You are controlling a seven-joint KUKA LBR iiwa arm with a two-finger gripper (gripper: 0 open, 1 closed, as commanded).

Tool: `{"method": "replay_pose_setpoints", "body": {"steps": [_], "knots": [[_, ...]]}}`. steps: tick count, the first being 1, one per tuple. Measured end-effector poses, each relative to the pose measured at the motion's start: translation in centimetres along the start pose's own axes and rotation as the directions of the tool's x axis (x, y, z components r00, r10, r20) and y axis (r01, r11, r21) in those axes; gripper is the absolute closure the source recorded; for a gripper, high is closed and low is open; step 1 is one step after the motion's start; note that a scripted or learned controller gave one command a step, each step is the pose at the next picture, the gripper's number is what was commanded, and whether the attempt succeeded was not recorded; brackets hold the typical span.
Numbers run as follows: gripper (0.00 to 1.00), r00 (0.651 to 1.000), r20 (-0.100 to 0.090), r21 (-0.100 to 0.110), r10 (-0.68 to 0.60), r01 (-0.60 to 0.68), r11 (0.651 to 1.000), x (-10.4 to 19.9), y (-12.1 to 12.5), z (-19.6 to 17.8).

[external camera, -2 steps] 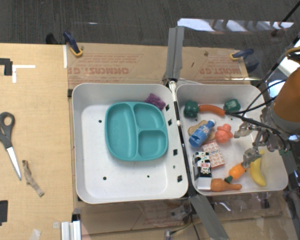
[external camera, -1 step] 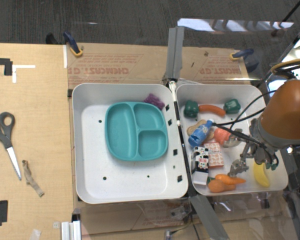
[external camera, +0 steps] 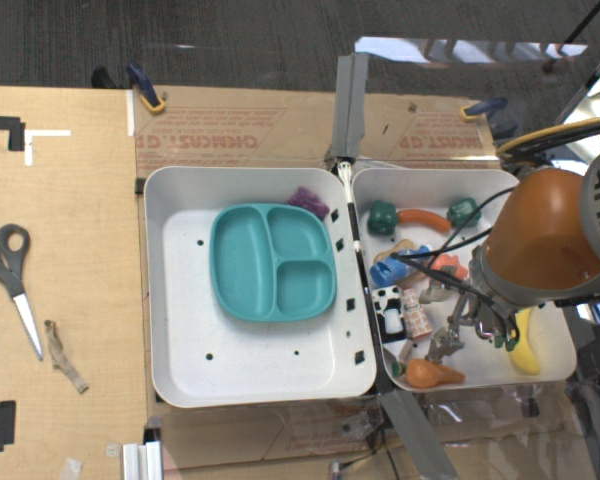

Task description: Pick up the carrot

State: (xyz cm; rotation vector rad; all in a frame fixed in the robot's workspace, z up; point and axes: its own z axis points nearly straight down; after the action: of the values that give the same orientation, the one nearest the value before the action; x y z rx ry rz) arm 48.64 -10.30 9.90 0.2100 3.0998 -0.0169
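The carrot (external camera: 423, 219), a slim orange piece, lies at the back of the right bin (external camera: 550, 366) between two green toys. My gripper (external camera: 470, 335) hangs low over the front half of that bin, well in front of the carrot and apart from it. It stands open, and I see nothing between its fingers. Just in front of it lies a rounder orange toy (external camera: 432, 373). The orange-banded wrist (external camera: 545, 238) hides part of the bin's right side.
A yellow banana (external camera: 526, 346) lies right of the gripper. A small bottle (external camera: 414, 318), a blue piece (external camera: 388, 270) and other clutter sit to its left. The left bin (external camera: 180, 348) holds a teal divided plate (external camera: 275, 263) and a purple piece (external camera: 308, 201). Scissors (external camera: 10, 273) lie on the bench.
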Motion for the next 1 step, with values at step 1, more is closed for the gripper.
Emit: {"method": "replay_pose_setpoints", "body": {"steps": [1], "knots": [[0.00,0.922,-0.035,0.006,0.385,-0.385,0.923,-6.64,-1.52,0.93]]}}
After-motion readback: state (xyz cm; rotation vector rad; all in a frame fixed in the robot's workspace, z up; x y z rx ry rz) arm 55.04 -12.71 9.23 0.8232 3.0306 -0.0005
